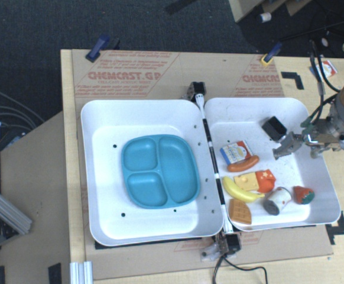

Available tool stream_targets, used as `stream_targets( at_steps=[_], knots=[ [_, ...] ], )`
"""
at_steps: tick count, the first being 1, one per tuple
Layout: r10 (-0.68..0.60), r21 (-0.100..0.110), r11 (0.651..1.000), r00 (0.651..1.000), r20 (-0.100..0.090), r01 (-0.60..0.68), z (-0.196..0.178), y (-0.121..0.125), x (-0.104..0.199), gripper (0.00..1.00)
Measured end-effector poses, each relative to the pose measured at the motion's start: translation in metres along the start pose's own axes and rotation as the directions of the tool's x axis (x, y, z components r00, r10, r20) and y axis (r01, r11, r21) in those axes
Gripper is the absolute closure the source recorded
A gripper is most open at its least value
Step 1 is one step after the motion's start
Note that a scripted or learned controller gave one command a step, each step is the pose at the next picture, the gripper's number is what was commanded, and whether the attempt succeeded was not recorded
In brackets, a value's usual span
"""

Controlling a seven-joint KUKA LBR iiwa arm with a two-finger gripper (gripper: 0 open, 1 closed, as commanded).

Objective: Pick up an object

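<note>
My gripper [299, 151] hangs over the right part of the right bin [320, 176], open, with nothing between its fingers. Its left fingertip [279, 151] is just below a black block [273, 127]. Lying in that bin are a blue-and-white carton [234, 152], a sausage [243, 164], a banana [241, 190], an orange-red piece [265, 180], a brown waffle-like piece [240, 212], a grey cup on its side [276, 200] and a strawberry [302, 195]. The strawberry and the cup lie below the gripper, apart from it.
The left bin [101, 158] holds a blue divided plate [159, 170]. A black rail [210, 152] runs between the two bins. The arm [343, 117] and its cables enter at the right edge, above the right bin's far side.
</note>
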State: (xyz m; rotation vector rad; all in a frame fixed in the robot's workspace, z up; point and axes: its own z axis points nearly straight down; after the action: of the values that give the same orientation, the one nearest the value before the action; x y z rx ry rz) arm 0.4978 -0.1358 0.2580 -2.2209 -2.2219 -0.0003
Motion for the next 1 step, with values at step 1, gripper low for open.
stream_targets(
  at_steps=[1],
  knots=[
    [0.001,0.004,1.000,1.000,-0.001,-0.001,0.1401,0.0369,0.0211,0.00]
  ],
)
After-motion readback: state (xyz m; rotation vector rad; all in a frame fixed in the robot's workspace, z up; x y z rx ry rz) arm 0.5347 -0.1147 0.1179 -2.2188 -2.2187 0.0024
